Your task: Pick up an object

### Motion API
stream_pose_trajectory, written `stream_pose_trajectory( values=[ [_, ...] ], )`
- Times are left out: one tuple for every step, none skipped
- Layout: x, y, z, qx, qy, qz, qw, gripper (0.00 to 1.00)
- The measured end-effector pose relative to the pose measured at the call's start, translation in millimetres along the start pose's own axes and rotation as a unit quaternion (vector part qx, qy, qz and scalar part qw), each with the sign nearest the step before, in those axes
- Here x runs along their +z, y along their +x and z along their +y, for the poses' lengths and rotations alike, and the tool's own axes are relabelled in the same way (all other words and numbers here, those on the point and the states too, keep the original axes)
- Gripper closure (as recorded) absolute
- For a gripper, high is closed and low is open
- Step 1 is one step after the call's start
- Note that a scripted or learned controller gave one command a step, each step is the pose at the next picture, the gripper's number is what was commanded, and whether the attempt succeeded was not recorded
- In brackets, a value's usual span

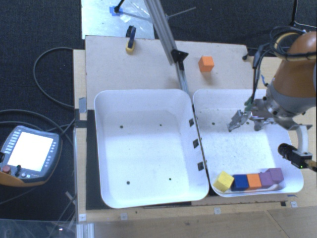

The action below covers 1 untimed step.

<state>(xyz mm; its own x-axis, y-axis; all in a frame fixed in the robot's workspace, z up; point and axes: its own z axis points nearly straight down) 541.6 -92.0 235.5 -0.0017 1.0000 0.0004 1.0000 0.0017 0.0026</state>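
In the right bin point(218, 108), a row of small cubes lies along the front wall: yellow point(224, 181), blue point(240, 182), orange point(254, 180) and two purple ones point(272, 176). My gripper point(246, 122) hangs over the middle of this bin, well behind the row and apart from it. Its fingers point(236, 121) are spread, with nothing between them. The grey arm with the orange band point(297, 73) comes in from the right.
The left bin point(106, 133) sits right beside the right one. An orange cube point(206, 63) rests on the board behind the bins. A slanted metal pole point(166, 31) ends near the bins' shared back corner. A teach pendant point(29, 152) lies far left.
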Motion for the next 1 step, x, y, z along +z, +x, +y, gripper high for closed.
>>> stream_pose_trajectory(
  values=[
    [148.2,5.1,-6.6,0.0,0.003,0.0,1.0,0.0]
  ],
)
